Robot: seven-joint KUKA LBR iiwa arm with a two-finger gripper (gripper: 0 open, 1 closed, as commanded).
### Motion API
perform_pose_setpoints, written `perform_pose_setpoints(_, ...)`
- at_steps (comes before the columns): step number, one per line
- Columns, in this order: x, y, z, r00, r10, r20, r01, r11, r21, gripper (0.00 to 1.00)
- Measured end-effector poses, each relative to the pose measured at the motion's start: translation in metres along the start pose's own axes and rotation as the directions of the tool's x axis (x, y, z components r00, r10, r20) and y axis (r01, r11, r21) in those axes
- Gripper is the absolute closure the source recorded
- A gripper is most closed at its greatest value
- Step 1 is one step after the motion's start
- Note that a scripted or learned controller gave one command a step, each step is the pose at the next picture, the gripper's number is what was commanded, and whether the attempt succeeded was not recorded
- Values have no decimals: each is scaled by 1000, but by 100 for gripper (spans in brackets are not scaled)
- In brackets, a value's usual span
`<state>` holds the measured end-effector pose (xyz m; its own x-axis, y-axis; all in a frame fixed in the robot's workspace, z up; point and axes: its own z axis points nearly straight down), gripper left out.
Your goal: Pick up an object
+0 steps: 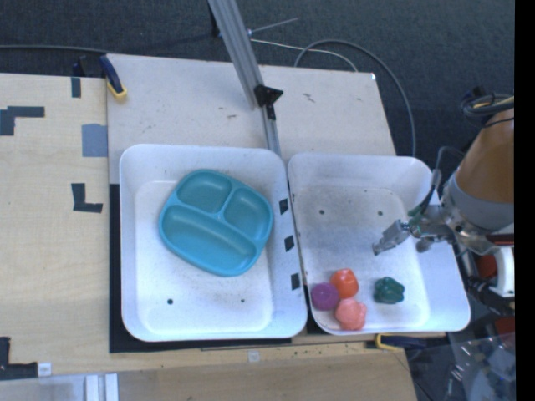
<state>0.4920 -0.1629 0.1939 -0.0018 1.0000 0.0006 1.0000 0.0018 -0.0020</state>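
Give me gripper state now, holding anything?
Gripper: over the right bin, above the green object; nothing seen held; open or shut cannot be told.

A pale bench top (209,107) fills the middle of the frame, with a wooden board (50,224) marked by dark tape pieces along the left side and dark carpet (376,15) across the top. Two shallow white bins sit side by side at centre: the left bin (134,249) bears a blue divided plate (216,221) lying flat, tilted a little in the frame, and the right bin (351,174) lies touching it on the right. A grey metal rail (238,48) slants down from the top centre to the seam between the bins, a thin black cable (393,82) curves at upper right, and a blue-and-yellow clamp (112,77) sits at upper left.
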Motion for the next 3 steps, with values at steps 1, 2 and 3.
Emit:
perform_pose_setpoints(1,0,0,0,1000,0,-1,0,1000,0,0)
perform_pose_setpoints(2,9,3,48,1000,0,-1,0,1000,5,0)
perform_pose_setpoints(3,10,1,102,1000,1,-1,-1,1000,5,0)
